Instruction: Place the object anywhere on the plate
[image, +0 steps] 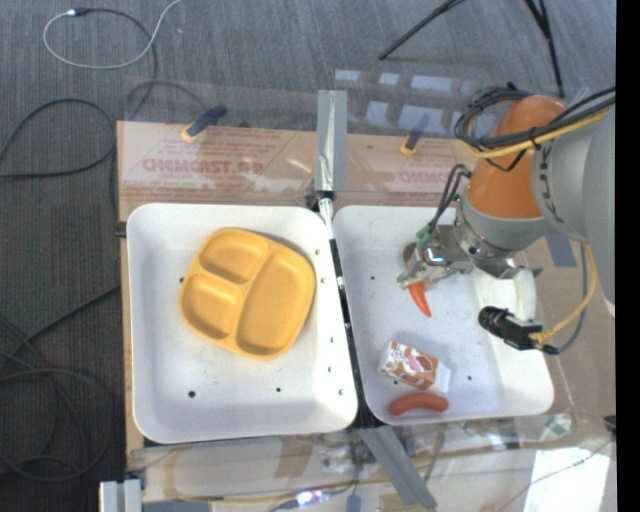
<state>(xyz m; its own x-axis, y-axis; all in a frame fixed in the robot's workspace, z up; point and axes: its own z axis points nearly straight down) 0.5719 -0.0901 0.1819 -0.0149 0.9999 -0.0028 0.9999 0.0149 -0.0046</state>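
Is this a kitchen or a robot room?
Probably a robot lab, not a kitchen: a grey and orange robot arm reaches over two shallow white bins, toy food lies beside a yellow divided plastic plate, and cables trail across the carpet.

The arm runs off the picture's right edge, so its upper links are cut away, and its orange band and wrist cover the far right part of the right bin. The gripper sits low over a small orange carrot-like object; the object's upper end is hidden under the metal parts, and whether the 2 fingers touch it cannot be told. The print on the small brown and white packet is too small to read. The bench's front edge is blurred by glare.
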